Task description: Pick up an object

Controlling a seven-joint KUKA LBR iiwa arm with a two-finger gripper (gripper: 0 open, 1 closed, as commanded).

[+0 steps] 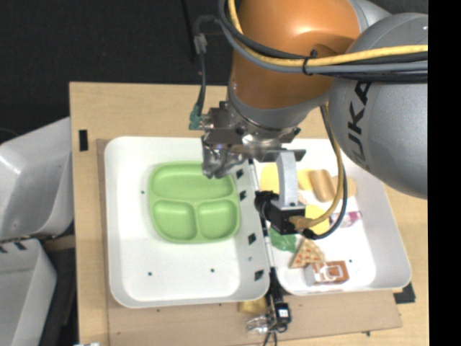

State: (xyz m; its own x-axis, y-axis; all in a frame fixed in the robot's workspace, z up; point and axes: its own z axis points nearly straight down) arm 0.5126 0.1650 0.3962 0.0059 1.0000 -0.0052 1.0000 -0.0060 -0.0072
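Objects for the picking are sitting in two places: a green divided plate (193,209) is lying flat in the left bin (130,265), while a jumble of toy food is resting in the right bin (382,251), including a hot dog (322,184), a yellow piece (269,179) and a pizza slice (306,253). Jaws (216,166) are hanging over the plate's upper right rim, near the wall between the bins; whether they are spread or pressed together, I cannot tell. Both bins are resting on the wooden worktop (90,114)
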